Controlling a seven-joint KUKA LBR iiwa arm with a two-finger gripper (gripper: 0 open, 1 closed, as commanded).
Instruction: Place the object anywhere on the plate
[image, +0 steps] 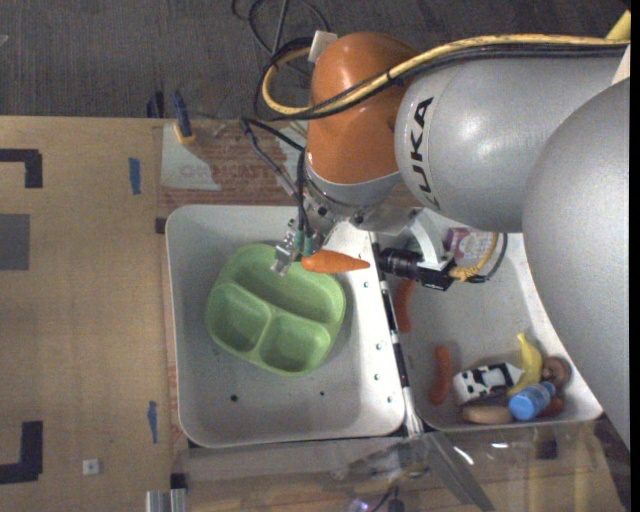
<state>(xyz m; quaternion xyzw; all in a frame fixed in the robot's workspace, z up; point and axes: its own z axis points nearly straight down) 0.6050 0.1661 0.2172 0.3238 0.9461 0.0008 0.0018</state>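
Clenched on the carrot (335, 263), my jaws seem to pinch its blunt end, though my wrist shades the contact. It hangs level over the green plate's (240, 325) upper right rim. Looks light, stiff, smooth plastic; a tapered body could slip.

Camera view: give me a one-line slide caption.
KUKA arm's end effector carries an orange carrot above the green divided plate in the left white bin.
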